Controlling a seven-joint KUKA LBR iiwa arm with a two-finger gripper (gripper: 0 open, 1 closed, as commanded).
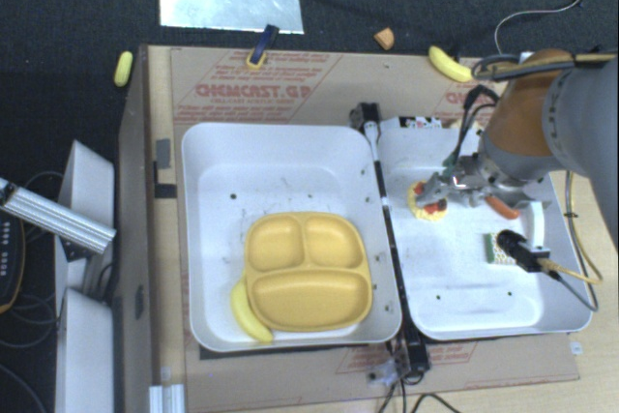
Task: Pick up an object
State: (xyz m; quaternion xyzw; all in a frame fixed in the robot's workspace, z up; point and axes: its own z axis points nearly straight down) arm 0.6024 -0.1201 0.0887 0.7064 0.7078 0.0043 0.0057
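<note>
My gripper (pixel 443 191) hangs low over the left part of the right bin (pixel 464 305), with the grey arm and its orange band coming in from the right. Right at its tip lies a small yellow and red toy (pixel 427 204), touching or almost touching the gripper. A short orange piece (pixel 503 205) shows just below the wrist on the right. The left bin (pixel 290 160) holds a yellow divided plate (pixel 308 268), and a yellow banana (pixel 248 314) lies against the plate's lower left edge.
Outside the bins, a banana (pixel 450 64) lies on the bench at the back right. An orange bit (pixel 385 38) and a small yellow piece (pixel 123 68) lie farther off. The divider (pixel 385 208) between the bins runs just left of the toy.
</note>
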